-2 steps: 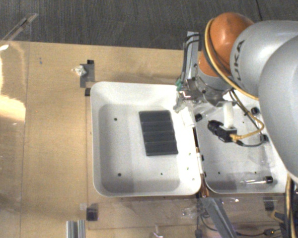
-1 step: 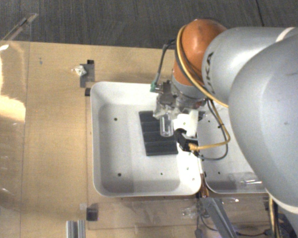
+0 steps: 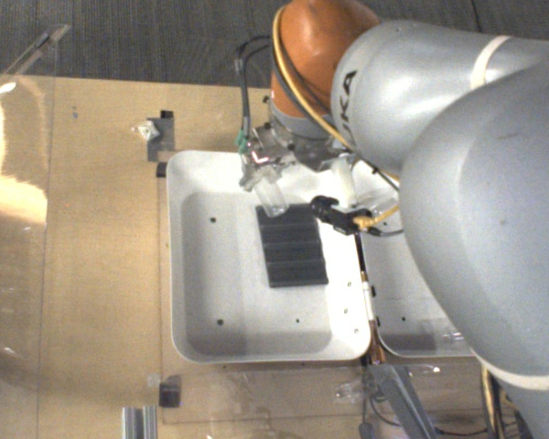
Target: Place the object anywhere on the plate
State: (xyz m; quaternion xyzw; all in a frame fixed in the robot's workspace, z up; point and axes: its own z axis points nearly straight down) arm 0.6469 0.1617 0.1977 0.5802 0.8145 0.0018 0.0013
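Observation:
A dark, ribbed rectangular plate (image 3: 294, 246) lies flat in the left white bin (image 3: 210, 273), toward its right half. My gripper (image 3: 267, 190) hangs just over the plate's far left corner, close to the bin's far wall. The large grey arm with its orange band (image 3: 320, 44) reaches in from the right and covers much of the right side. A black connector with a yellow cable (image 3: 340, 215) sits by the wrist, just right of the plate's far edge.
The right bin (image 3: 412, 332) shows as a strip under the arm. Small black brackets stand on the wooden bench at the left bin's far left corner (image 3: 164, 133) and near left corner (image 3: 169, 391). The bin's left floor is bare white.

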